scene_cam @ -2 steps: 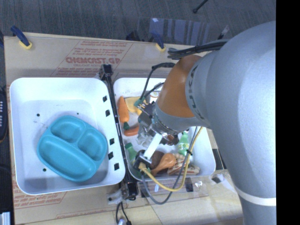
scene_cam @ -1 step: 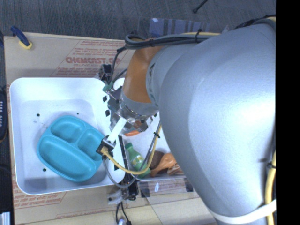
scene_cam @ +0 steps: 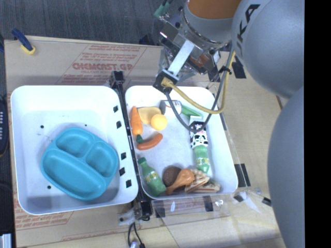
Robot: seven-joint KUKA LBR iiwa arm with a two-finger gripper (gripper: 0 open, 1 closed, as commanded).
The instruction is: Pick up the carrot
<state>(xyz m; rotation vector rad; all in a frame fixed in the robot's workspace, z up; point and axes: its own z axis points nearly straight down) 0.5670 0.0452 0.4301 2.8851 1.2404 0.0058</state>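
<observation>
The carrot [scene_cam: 135,121] is a small orange cone lying along the left wall of the right bin [scene_cam: 227,154], in its far half. A yellow ball [scene_cam: 159,121] and a pale yellow slice [scene_cam: 147,113] lie just to its right, and an orange-red sausage [scene_cam: 150,141] lies just in front of it. My gripper [scene_cam: 191,62] hangs over the far edge of the right bin, above and to the right of the carrot and well apart from it. The wrist hides its tip. Nothing is seen held.
The right bin also holds a cow-patterned bottle [scene_cam: 198,137], two green bottles [scene_cam: 202,161] [scene_cam: 151,177], a brown drumstick [scene_cam: 181,177] and a green piece [scene_cam: 189,110]. The left bin [scene_cam: 20,102] holds a blue divided plate [scene_cam: 77,161].
</observation>
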